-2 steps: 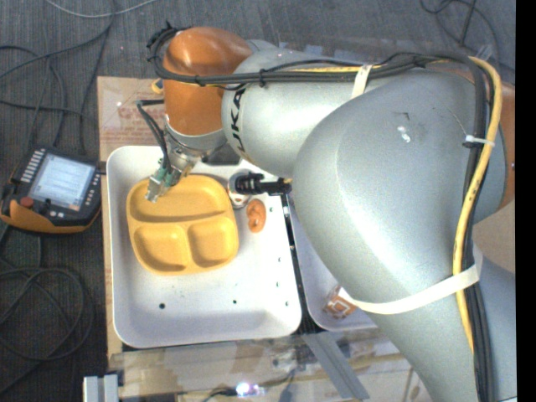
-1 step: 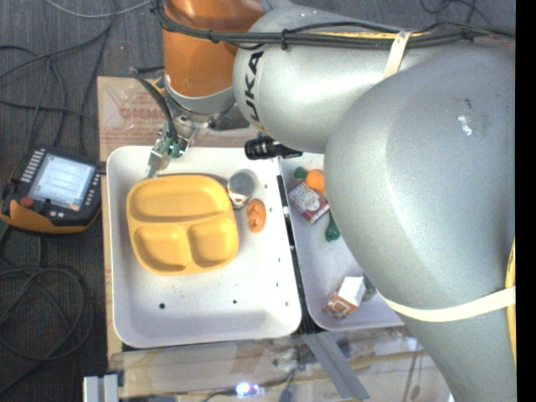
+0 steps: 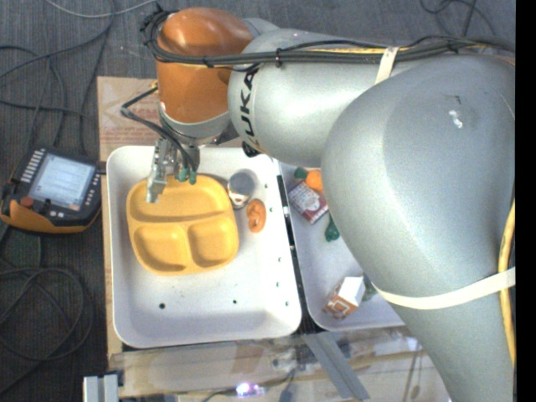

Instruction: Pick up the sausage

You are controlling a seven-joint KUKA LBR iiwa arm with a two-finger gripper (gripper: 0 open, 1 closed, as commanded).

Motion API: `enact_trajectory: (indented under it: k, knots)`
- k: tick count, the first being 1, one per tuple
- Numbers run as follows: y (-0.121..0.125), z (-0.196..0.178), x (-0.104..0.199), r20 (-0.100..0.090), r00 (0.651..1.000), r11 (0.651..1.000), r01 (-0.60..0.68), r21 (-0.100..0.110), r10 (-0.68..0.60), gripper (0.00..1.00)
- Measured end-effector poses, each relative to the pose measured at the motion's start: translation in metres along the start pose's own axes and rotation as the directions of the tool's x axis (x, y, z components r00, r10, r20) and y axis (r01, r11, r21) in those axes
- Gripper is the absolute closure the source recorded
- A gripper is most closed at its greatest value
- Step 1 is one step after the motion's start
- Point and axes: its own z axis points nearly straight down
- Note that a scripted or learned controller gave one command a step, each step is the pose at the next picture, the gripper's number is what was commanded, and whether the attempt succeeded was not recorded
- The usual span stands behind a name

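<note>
I have the hand (image 3: 167, 177) over the yellow tray (image 3: 182, 226), nothing visibly held; can't tell its opening. The sausage (image 3: 256, 215) lies just beside the tray.

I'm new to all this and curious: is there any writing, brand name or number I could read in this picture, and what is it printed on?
"UKA": end of the brand lettering on the grey robot arm, first letter hidden.
Small carton in the right bin: print too blurred to read.
Handheld control pad: screen too small to read.
</note>
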Motion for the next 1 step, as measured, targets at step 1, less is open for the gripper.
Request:
enact_trajectory:
  k: [1]
  knots:
    - [0.0003, -0.0429, 0.0033, 0.003, 0.903, 0.903, 0.430, -0.002, -0.430, 1.00]
